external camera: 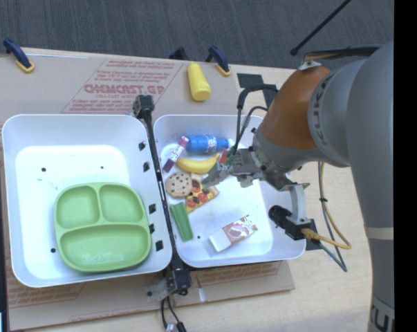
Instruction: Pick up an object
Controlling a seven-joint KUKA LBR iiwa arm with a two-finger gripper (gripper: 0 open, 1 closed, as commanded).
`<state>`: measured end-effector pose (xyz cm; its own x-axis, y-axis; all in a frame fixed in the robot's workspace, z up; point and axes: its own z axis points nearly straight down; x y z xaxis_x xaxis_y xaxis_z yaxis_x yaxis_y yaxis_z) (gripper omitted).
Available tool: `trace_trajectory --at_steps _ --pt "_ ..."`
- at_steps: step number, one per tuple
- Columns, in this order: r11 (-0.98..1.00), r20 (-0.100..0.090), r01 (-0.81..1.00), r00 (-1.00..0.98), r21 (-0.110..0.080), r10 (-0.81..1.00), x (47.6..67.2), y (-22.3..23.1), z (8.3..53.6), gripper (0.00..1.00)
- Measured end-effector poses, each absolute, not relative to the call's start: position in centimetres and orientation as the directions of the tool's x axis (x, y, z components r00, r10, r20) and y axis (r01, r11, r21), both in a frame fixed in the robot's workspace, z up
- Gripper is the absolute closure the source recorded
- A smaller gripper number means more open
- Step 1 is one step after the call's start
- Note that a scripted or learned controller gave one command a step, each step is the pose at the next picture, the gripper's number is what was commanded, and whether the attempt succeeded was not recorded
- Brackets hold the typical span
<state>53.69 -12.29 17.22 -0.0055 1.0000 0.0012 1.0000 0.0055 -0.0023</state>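
While the arm [332, 109] reaches in from the right, its gripper [218, 173] hangs low over the middle of the right bin [281, 251], among a cluster of small things; whether it is released or clenched on anything cannot be told, since the wrist hides that part. Just beside its tip lies a banana [198, 163], curved and yellow, and just above that a blue bottle [207, 143] lies on its side. Left of the tip sits a cookie [178, 184], round and brown with dark chips, touching or nearly touching a pizza slice [201, 198] below the gripper. A green stick [181, 220] lies along the bin's left wall, and a small white-and-red carton [232, 233] lies apart from the rest near the bin's front. In the left bin [21, 158] rests a green plate [102, 225] with three compartments. Both bins stand side by side on a cardboard sheet [90, 81] with red print, held by blue-and-yellow clamps [19, 54] at its far edge. A yellow cylinder [198, 81] lies on the cardboard behind the right bin, well apart from the gripper.
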Motion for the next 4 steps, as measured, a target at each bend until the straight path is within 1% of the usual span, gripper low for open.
trace_trajectory --at_steps 1,2,3,4 --pt "0.007 0.001 1.0 -0.007 -0.004 1.0 51.2 -10.8 9.1 0.0" --pt "0.013 0.0 1.0 -0.013 -0.005 1.0 51.3 -10.9 10.2 1.0" --pt "0.017 0.0 1.0 -0.017 -0.005 1.0 51.4 -10.9 11.2 1.0" --pt "0.004 0.0 1.0 -0.004 -0.001 1.0 47.7 -12.0 17.2 1.0"
